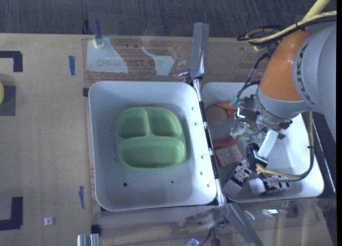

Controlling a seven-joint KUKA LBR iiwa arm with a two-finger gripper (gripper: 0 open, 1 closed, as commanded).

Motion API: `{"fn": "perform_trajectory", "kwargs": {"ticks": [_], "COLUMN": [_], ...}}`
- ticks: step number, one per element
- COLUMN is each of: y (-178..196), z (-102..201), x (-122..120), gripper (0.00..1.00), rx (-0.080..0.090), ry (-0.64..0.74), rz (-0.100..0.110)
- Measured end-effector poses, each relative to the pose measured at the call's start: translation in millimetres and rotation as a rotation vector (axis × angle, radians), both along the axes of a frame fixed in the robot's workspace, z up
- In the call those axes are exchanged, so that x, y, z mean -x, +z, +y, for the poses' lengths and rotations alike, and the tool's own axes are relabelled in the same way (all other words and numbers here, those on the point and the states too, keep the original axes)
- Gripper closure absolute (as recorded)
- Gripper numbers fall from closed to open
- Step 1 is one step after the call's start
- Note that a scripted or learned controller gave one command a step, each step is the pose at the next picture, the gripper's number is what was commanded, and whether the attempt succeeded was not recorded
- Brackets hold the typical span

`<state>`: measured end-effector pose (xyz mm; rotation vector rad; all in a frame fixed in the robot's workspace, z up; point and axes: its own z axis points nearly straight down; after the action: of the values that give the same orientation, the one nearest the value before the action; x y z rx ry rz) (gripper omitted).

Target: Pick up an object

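My gripper (246, 132) is low in the right bin (299, 156), under the grey arm with its orange band (283, 71). It hangs over the bin's left-middle part. Just left of it lie a tan round object (216, 115) and a small orange piece (228, 109). A red flat packet (227, 154) lies below and left of the gripper. Two black-and-white patterned objects (241, 174) (273, 184) rest near the bin's front wall. The gripper's own body hides whatever is directly beneath it.
The left bin (101, 132) holds a green divided plate (151, 137). A metal divider (199, 52) runs between the bins at the back. A yellow cable (288, 175) loops across the right bin's front. The wooden bench (43, 148) extends to the left.
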<state>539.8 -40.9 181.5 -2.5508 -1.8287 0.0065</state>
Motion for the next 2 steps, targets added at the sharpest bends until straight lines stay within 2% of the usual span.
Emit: {"fn": "perform_trajectory", "kwargs": {"ticks": [1,2], "y": [-1,0], "z": [-11,52], "x": [32,-37], "gripper": [1.0,1.0], "rx": [0.002,0.004], "ry": [-0.372,-0.398], "rz": [0.005,0.002]}}
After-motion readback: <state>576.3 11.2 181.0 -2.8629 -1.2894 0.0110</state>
